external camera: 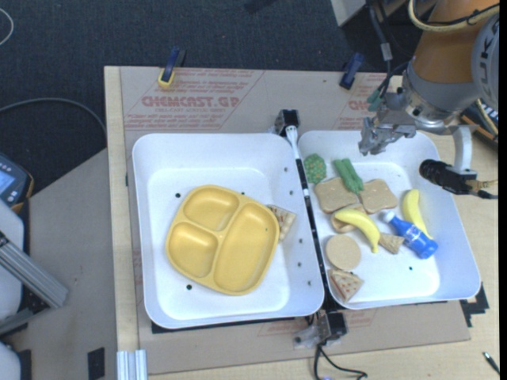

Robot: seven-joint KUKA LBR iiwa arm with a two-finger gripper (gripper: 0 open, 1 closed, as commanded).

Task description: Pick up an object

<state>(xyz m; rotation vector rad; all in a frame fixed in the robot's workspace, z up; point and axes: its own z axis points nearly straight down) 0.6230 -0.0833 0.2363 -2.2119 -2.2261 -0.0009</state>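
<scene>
objects crowd the right bin; gripper hovers near its far rim, finger state cannot tell. recommend targeting isolated green piece, descending vertically.

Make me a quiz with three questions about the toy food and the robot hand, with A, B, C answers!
1. Where is the yellow plate?
A. In the left bin
B. In the right bin
C. On the floor

2. How many bananas are in the right bin?
A. One
B. Two
C. Four

3. What is the gripper doing?
A. Holding a banana
B. Pressing on the plate
C. Hanging over the right bin's far edge with nothing in it

Answers:
1. A: the plate lies in the left bin, with a small wedge of toy food at its right edge.
2. B: one banana lies mid-bin and a second one stands nearer the right wall, beside the blue bottle.
3. C: the gripper is above the bin's far rim, and no toy sits between its tips.
</scene>
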